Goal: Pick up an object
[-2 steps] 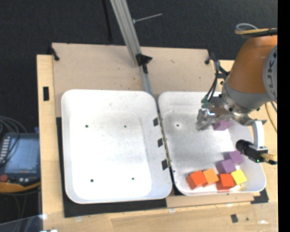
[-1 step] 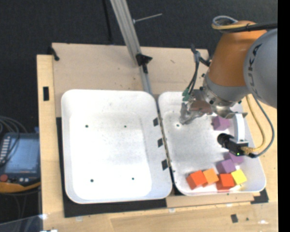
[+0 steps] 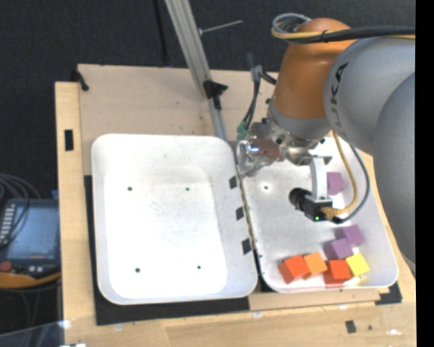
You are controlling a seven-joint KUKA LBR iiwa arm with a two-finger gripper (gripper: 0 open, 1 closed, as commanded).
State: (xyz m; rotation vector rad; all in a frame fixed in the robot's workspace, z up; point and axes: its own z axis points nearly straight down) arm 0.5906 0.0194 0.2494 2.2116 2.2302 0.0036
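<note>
Simply orange cubes [image 3: 296,267], one yellow cube [image 3: 357,264], perhaps three purple cubes [image 3: 340,248].

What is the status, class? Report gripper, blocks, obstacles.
Gripper over right bin, at its far inner corner. Coloured blocks clustered at near edge, apart from it. Nothing lies between.
</note>
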